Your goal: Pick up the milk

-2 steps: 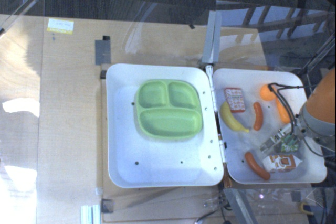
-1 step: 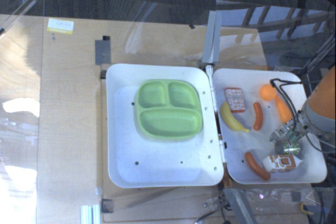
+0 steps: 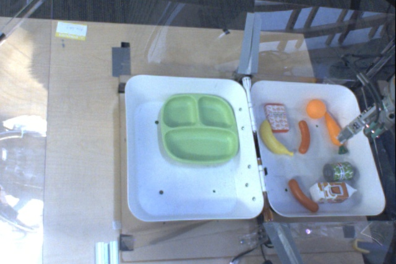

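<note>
The milk (image 3: 335,193) is a small white carton with an orange-brown label. It lies on its side near the front right corner of the right bin (image 3: 365,210). My gripper (image 3: 354,127) reaches in from the right edge, low over the bin's right side, beside the carrot (image 3: 333,129). It is well behind the milk and apart from it. Nothing shows in its grasp.
The right bin also holds a green can (image 3: 339,171) just behind the milk, a sausage (image 3: 302,195) to its left, another sausage (image 3: 303,136), a banana (image 3: 275,140), an orange (image 3: 316,109) and a red-and-white box (image 3: 276,117). A green divided plate (image 3: 198,128) lies in the left bin (image 3: 142,195).
</note>
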`<state>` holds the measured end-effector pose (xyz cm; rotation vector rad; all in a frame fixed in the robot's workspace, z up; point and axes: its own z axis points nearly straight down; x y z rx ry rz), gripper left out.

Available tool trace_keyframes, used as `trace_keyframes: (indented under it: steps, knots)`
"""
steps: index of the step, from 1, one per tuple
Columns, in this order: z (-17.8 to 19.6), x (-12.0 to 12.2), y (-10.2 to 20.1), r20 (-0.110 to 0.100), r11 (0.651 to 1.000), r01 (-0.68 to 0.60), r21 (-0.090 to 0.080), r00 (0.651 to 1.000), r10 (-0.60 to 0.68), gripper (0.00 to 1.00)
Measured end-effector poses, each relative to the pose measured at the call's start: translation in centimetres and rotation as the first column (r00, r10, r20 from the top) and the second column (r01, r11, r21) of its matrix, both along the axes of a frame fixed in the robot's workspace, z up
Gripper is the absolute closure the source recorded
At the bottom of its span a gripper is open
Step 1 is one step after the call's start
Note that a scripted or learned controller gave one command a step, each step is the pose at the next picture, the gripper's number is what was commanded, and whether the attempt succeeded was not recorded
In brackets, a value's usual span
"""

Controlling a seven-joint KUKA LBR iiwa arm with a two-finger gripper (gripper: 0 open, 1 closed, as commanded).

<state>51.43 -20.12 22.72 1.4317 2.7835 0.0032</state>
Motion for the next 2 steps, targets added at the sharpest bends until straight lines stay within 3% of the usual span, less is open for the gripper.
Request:
trace_keyframes:
  steps: [1, 2]
  knots:
    - [0.5, 6.3, 1.2, -0.001, 0.999, -0.05, 0.001, 0.999, 0.05, 1.0]
    - [-2.4, -1.1, 0.0, -0.004, 0.95, -0.311, -0.001, 0.95, 0.311, 1.0]
